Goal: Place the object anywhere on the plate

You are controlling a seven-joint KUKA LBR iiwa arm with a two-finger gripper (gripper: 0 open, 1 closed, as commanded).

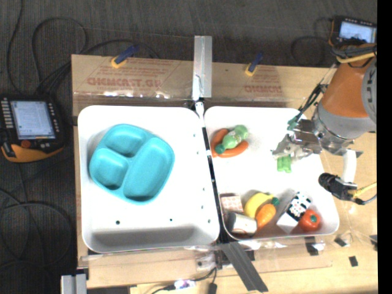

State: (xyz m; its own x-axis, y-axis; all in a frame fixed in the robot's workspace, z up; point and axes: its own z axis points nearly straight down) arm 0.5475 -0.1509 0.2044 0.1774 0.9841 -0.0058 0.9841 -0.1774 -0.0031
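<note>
Currently a small green object [284, 163] sits just under the gripper [293, 147], toward the 3 o'clock side of the right bin [263, 118]. The metal fingers come down around its top; whether they actually pinch it, or how far apart the jaws stand, cannot be told from this angle. Object appears to be at or just above the bin floor, well apart from the other items.

Plate [130, 162]: turquoise, three compartments, lying in the left bin [92, 225], around that bin's centre and slightly toward 10 o'clock. Nothing rests on it.

Right bin contents otherwise: carrot with green top [231, 142] at about 10 o'clock near the divider; along the 6 o'clock wall a cluster with a yellow and orange piece [261, 207], a black-and-white item [296, 207], and a red tomato-like piece [310, 220].

Arm [349, 100] enters from 3 o'clock, orange band above the wrist. Handheld pendant [29, 128] lies off the bench at 9 o'clock.
</note>
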